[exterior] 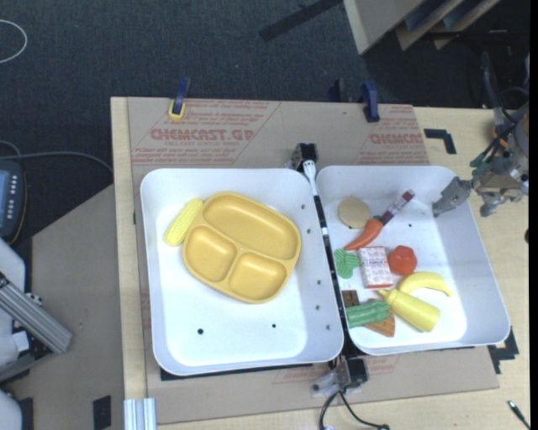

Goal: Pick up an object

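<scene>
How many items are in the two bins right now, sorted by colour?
Yellow: 4 (corn cob, divided plate, banana, yellow bottle)
Green: 2 (pepper, green vegetable)
Orange or red: 3 (carrot, tomato, red-and-white box)
Tan: 1 (round cookie)
Dark marker: 1
Total: 11

Dark blue-grey carpet floor (101, 50) around a brown paper-covered bench (252, 134), pale wooden furniture (412, 21) beyond

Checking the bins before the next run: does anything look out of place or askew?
Mostly tidy. The corn cob lies loose in the left bin, leaning against the yellow divided plate, which sits askew to the bin's sides. The other toy foods are jumbled together in the right bin. Nothing looks spilled or broken.
</scene>
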Robot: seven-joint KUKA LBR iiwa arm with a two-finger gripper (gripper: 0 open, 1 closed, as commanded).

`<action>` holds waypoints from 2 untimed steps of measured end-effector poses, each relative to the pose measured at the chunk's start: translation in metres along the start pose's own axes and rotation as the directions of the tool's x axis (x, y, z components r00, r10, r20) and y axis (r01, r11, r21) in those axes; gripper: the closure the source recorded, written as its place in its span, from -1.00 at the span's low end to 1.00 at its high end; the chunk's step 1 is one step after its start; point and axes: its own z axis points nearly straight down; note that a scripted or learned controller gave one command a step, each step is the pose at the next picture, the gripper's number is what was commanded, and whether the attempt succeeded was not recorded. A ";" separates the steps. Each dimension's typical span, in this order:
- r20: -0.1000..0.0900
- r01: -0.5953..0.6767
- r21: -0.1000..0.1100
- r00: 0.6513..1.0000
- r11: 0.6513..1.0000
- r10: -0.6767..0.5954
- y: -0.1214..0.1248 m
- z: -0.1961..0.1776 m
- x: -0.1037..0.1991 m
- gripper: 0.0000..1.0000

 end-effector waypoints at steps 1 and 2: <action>0.004 0.003 -0.014 1.000 1.000 -0.003 0.003 -0.008 0.000 -1.00; 0.002 0.003 -0.010 1.000 1.000 -0.003 0.004 0.036 -0.006 -1.00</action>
